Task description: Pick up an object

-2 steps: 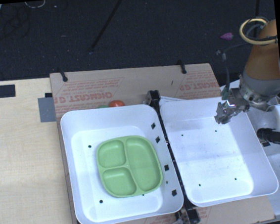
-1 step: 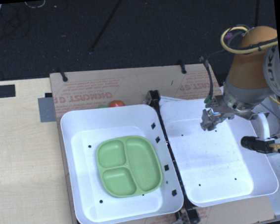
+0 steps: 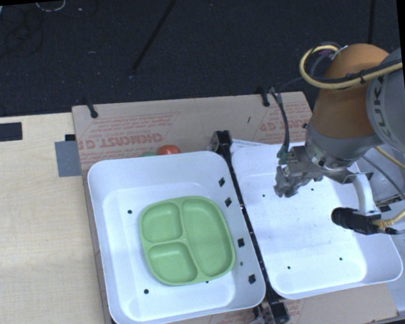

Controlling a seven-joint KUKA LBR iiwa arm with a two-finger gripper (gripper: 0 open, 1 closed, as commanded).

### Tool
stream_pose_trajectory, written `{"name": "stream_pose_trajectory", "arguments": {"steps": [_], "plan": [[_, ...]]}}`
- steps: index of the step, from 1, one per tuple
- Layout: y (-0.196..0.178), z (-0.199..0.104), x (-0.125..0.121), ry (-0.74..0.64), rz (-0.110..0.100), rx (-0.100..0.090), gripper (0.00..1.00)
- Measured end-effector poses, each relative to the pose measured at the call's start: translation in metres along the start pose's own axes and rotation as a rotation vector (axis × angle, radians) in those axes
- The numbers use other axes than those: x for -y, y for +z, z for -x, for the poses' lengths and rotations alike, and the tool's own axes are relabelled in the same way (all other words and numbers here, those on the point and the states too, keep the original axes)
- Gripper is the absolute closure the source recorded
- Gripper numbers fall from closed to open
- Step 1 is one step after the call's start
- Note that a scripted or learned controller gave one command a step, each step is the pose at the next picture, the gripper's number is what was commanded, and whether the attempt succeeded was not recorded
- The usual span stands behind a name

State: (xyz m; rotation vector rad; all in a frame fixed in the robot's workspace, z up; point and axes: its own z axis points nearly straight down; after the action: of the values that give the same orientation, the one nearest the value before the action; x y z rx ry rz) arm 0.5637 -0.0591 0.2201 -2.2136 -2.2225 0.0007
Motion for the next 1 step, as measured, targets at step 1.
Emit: {"name": "stream_pose_trajectory", "arguments": {"steps": [1], "plan": [[0.008, -0.0536, 0.0193, 0.0, -0.003, 0.001, 1.0]]}}
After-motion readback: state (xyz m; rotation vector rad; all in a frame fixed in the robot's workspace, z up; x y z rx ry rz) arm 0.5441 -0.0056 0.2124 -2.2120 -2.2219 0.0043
